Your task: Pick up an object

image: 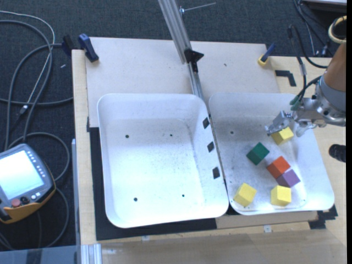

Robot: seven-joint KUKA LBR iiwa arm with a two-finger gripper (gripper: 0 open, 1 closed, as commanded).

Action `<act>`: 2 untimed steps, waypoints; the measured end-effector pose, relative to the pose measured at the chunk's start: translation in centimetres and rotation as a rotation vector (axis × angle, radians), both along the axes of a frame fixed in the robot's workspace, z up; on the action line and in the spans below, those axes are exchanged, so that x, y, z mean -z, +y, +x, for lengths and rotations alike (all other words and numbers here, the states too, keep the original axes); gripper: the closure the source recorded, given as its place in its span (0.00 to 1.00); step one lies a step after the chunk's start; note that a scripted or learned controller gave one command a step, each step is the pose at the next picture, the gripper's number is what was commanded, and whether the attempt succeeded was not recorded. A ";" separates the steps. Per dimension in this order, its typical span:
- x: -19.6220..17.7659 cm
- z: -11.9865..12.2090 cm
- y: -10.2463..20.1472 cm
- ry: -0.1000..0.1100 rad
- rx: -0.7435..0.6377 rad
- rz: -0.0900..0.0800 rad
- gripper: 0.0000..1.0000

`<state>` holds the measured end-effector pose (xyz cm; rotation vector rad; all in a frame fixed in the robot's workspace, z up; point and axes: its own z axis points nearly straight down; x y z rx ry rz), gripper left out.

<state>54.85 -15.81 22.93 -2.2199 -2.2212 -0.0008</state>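
**A:** Where is the job standing right now?

**B:** The gripper [287, 126] is sitting low in the right bin [324, 169], near its upper right part, and a yellow block [283, 135] is showing right at its fingertips. The metal fingers are reaching down on either side of that block, so I'm reading it as clenched on the block, though the slanted view is making the contact hard to confirm.

**A:** So is the pick done?

**B:** I'm judging it as not finished. The block is looking level with the bin floor or barely above it, and I can't tell which. The lift clear of the bin is what is left.

**A:** What else is lying in there?

**B:** A green block [257, 153] is sitting near the middle, well apart from the gripper. An orange block [279, 165] and a purple block [289, 177] are touching each other below it. Two more yellow blocks are lying near the front rim, one at the left [245, 194] and one at the right [281, 195]. The left bin [110, 147] is holding no blocks.
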 end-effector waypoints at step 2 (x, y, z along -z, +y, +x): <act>13.2 -1.7 5.6 0.006 0.000 0.002 0.00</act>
